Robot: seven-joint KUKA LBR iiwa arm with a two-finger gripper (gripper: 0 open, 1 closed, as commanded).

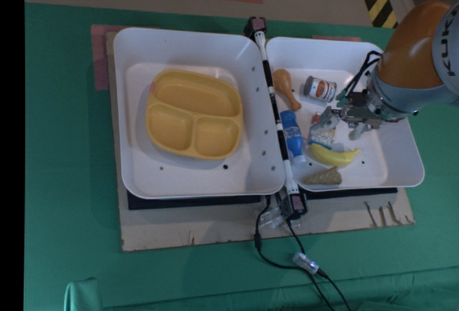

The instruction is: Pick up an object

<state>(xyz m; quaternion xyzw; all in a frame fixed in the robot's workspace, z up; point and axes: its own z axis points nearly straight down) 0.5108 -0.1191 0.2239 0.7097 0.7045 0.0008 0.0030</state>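
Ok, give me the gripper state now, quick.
Gripper: cannot tell whether it holds anything; it is low in the right bin, beside the small packet above the banana.

2 white bins point(143, 180), 1 yellow tray point(193, 115), 5 small objects point(292, 134)

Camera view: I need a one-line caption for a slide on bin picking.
Arm's claw hovers over right bin with banana, bottle, can; yellow tray in left bin.

arm point(423, 51): cut off at right edge | can point(319, 88) label: too small to read
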